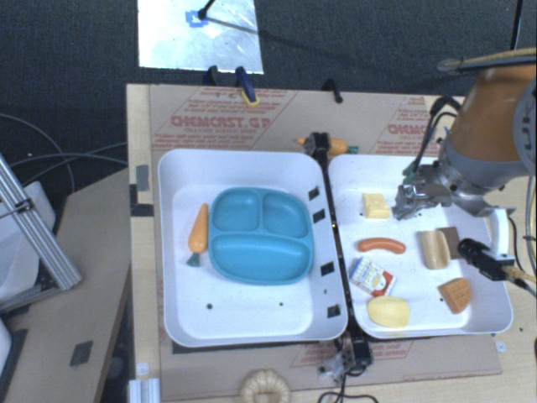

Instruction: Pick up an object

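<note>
The gripper (409,201) is hovering over the right bin (495,309), near that bin's far edge, and I cannot tell from this slant how it is set. Just beside it, toward the divider between the bins, a pale yellow cheese-like block (376,206) is lying on the bin floor. Nearer the bin's middle, a toy sausage (382,245) is lying crosswise, with a bread slice (434,249) beside it on the side of the bin's right edge. A small red-and-white packet (370,276) is sitting below the sausage, and a yellow potato-like lump (388,311) is resting near the bin's front edge. A brown toast-like piece (456,295) is lying toward the front right corner. In the left bin (180,309), a blue divided plate (258,233) is occupying the middle, and a toy carrot (198,230) is lying just beside it toward the bin's left edge.
</note>
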